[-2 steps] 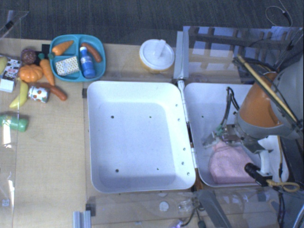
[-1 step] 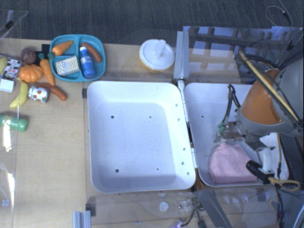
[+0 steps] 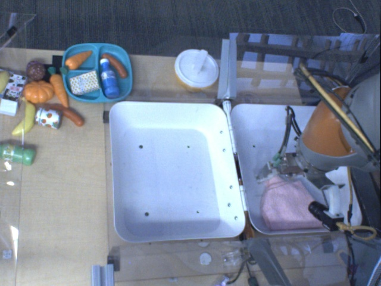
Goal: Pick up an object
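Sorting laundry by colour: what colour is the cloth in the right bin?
Pale pink cloth, seen in the camera view.

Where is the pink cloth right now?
The pink cloth lies in the right bin, at its near edge, directly below the tool.

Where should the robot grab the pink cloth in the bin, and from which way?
Best guess: pinch a raised fold near the middle of the pink cloth, coming straight down from above. It lies soft and bunched on the floor of the right bin, tight against the near wall, so a sideways reach looks blocked. The gripper is already above its far edge.
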You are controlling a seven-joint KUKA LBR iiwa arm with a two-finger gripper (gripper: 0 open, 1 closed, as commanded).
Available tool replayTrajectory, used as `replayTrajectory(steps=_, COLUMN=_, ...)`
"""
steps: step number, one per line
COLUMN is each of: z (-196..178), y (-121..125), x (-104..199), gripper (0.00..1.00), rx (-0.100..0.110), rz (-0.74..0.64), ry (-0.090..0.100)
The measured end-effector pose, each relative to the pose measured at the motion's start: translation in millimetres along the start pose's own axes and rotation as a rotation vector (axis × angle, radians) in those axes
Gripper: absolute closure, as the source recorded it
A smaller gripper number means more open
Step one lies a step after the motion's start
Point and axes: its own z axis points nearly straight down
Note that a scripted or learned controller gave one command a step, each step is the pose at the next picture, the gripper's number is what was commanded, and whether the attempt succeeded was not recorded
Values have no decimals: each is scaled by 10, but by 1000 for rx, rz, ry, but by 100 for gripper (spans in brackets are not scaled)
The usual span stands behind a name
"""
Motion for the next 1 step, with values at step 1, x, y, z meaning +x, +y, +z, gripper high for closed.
replayTrajectory(steps=1, z=108, y=270, x=62, gripper=0, rx=6, rz=-71, ry=4)
